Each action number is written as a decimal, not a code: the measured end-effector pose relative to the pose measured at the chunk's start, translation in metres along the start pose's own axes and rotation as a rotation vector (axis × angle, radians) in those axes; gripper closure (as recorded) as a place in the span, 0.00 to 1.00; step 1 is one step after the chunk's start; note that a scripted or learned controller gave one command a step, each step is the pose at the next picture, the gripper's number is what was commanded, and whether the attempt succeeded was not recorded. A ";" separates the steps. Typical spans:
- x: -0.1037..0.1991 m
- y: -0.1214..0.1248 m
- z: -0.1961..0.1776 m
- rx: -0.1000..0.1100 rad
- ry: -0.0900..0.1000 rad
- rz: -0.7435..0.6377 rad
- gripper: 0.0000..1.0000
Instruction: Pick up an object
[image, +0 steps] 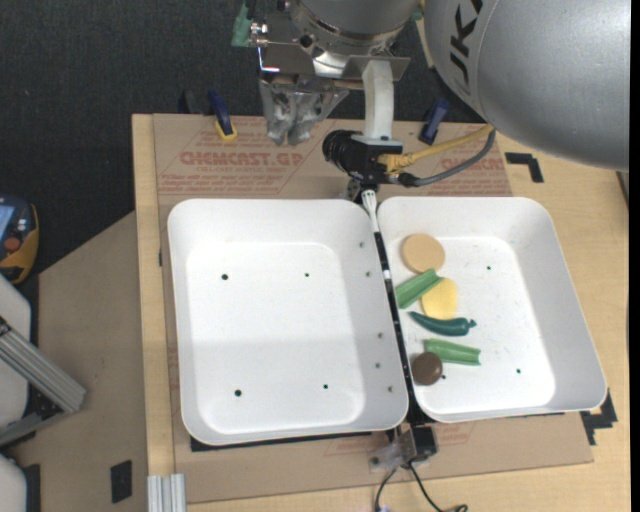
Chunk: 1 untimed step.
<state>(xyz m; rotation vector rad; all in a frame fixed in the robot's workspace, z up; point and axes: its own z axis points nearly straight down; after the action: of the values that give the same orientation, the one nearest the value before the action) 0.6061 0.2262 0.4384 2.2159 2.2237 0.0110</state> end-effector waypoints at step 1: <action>-0.085 -0.078 -0.106 -0.006 0.000 0.009 1.00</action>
<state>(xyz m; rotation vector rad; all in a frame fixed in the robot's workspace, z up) 0.5280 0.1409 0.5434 2.2236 2.2103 0.0182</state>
